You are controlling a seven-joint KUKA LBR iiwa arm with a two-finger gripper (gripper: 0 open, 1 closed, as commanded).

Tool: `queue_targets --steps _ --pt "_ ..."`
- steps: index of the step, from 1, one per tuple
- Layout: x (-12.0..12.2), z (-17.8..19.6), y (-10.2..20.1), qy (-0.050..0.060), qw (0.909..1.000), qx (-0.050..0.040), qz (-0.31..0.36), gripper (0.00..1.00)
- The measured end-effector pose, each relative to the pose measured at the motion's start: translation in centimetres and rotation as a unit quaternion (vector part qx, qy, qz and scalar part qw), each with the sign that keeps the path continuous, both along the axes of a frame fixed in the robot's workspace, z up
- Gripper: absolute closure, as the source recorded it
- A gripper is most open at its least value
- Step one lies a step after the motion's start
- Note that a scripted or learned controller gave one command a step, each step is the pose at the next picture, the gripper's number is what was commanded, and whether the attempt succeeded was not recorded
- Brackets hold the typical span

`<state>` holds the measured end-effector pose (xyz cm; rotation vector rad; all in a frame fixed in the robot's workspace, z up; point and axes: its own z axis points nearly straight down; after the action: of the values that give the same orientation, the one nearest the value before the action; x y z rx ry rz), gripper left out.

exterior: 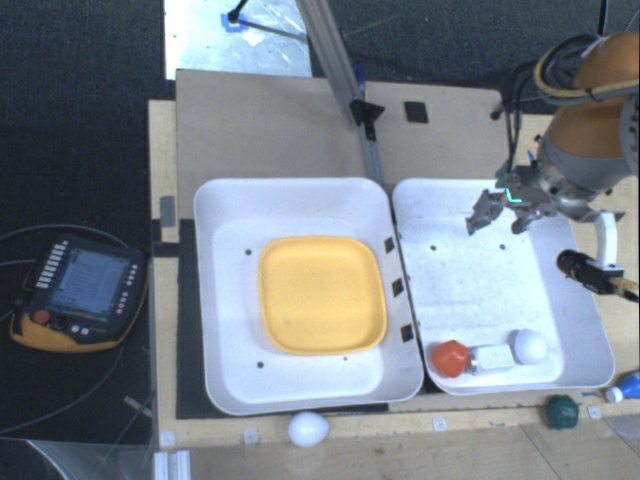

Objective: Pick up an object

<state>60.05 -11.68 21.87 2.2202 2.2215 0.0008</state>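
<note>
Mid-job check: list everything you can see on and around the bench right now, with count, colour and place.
Bins: 2, white, side by side on the bench; left bin, right bin.
Plate: 1, yellow, middle of the left bin.
Ball: 1, orange-red, near front-left corner of the right bin.
Block: 1, white, beside the orange-red ball.
Round object: 1, white, right of the block.
Egg-shaped object: 1, white, on the bench in front of the left bin.
Small ball: 1, dark green, outside the right bin's front-right corner.
Pendant: 1, orange and grey, on the floor, far left.
Gripper: 1, grey, above the right bin's back, nothing between the jaws.
</note>
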Motion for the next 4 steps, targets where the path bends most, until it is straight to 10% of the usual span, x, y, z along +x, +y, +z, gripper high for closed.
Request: queue_targets --steps 4 --pt "-1.9 -12.9 0.5 0.001 1.0000 0.0001 0.000 0.00"
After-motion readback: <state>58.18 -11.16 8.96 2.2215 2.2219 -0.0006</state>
